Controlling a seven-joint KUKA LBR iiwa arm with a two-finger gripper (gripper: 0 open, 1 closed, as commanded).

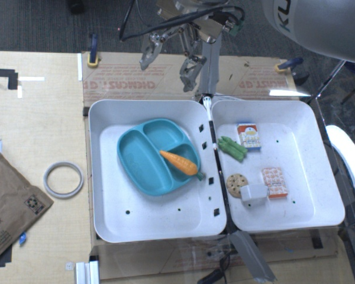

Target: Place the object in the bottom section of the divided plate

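Note:
A teal divided plate point(143, 158) lies in the left bin point(106, 123). An orange toy carrot point(179, 162) rests in the plate's right-hand section, its green tip poking over the rim toward the divider between the bins. My gripper point(168, 61) hangs high above the back edge of the bins, well behind the plate. Its two fingers are spread apart with nothing between them.
The right bin point(307, 129) holds a green pea pod point(232, 148), a small red-and-white carton point(248, 136), a cookie point(236, 183), a white block point(254, 194) and a red-printed packet point(274, 182). A tape ring point(63, 178) and a brown box point(9, 203) lie on the bench at left.

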